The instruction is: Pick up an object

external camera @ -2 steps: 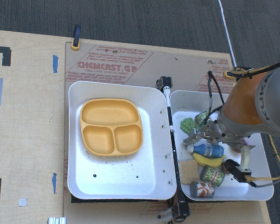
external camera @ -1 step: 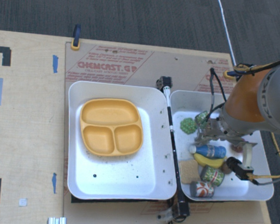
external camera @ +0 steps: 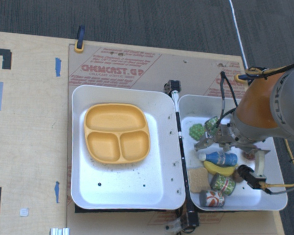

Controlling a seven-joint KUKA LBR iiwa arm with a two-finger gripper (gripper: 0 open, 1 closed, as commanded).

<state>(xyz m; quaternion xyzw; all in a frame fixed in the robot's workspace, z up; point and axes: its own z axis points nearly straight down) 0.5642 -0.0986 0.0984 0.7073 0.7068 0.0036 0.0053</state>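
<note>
Right now the grey two-finger gripper (external camera: 209, 139) hovers just above the blue plastic bottle (external camera: 221, 159), which lies crosswise below it; jaw state unclear.

Left bin (external camera: 83, 150) open around yellow tray (external camera: 117, 133), right bin (external camera: 277, 201) crowded with cans (external camera: 218, 191), banana (external camera: 219, 169)

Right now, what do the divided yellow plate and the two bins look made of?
The plate looks like matte moulded plastic: even colour, soft rounded ridges, no glare. The left bin and right bin look like smooth white plastic with rounded rims, though coated metal can't be excluded.
</note>
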